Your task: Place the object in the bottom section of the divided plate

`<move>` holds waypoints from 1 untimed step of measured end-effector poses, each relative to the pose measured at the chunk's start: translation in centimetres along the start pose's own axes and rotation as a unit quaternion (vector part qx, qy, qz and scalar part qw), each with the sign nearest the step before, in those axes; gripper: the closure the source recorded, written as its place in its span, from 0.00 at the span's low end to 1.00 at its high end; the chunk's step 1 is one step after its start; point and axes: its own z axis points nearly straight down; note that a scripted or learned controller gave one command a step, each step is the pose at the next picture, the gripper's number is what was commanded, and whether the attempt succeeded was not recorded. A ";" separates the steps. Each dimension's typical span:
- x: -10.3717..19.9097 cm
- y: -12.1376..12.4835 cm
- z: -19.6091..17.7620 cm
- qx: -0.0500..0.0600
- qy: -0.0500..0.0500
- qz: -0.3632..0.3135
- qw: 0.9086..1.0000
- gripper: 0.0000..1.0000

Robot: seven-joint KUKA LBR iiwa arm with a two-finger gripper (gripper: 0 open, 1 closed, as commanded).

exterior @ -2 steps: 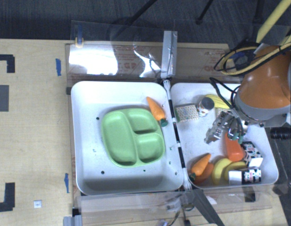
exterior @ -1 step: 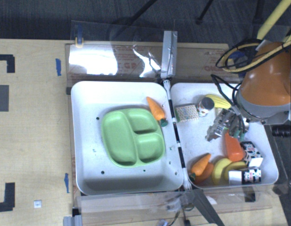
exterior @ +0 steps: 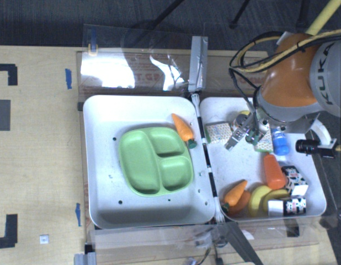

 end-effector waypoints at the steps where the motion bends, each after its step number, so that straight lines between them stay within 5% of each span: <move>1: 1.9 9.9 -3.4 0.000 0.000 -0.031 1.000 1.00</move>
